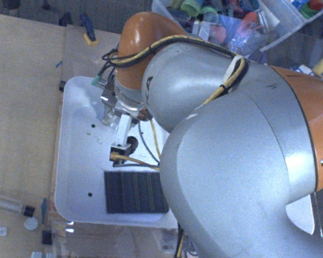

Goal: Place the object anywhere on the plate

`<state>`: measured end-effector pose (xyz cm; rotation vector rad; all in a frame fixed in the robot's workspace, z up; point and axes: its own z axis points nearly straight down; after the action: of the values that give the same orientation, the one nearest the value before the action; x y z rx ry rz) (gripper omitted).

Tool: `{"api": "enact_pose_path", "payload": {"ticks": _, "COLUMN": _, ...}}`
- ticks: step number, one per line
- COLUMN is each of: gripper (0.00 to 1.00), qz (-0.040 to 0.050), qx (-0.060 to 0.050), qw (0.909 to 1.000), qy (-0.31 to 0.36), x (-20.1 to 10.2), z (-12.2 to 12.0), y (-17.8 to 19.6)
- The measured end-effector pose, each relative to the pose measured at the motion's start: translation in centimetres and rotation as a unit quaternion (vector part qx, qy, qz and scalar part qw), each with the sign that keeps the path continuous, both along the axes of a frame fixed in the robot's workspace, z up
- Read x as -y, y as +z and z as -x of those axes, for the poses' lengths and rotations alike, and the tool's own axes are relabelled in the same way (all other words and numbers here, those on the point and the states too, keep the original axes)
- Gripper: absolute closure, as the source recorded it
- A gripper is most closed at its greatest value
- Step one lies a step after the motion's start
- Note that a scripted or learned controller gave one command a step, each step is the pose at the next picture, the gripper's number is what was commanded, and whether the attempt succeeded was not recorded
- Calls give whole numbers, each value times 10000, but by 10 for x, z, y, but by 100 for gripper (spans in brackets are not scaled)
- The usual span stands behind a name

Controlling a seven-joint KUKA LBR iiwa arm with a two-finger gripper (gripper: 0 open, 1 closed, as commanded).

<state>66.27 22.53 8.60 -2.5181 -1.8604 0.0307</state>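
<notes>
The tool (112,116) hangs over the upper left of one white bin (72,159); whether it is apart or together I cannot tell. One dark ribbed object (134,193) lies flat in that bin, below and right of the tool, well apart. A clear tub (231,14) of coloured items sits at top centre, beyond the worktop (12,99).

We see a robotics lab — a big grey arm (239,145) over a white bin (75,159), wooden counter (11,105), a clear tub of colourful objects (232,11) behind.
</notes>
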Motion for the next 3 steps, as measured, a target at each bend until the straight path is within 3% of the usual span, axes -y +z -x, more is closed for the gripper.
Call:
{"api": "enact_pose_path", "payload": {"ticks": 1, "gripper": 100, "qz": -41, "qx": 106, "qw": 9849, "qy": 1729, "x": -1, "z": 25, "y": 1}}
{"api": "enact_pose_path", "payload": {"ticks": 2, "gripper": 100, "qz": -72, "qx": 116, "qw": 9043, "qy": 4268, "x": 8, "z": 59, "y": 2}}
{"api": "enact_pose_path", "payload": {"ticks": 3, "gripper": 100, "qz": -82, "qx": 101, "qw": 7216, "qy": 6922, "x": 12, "z": 26, "y": 60}}
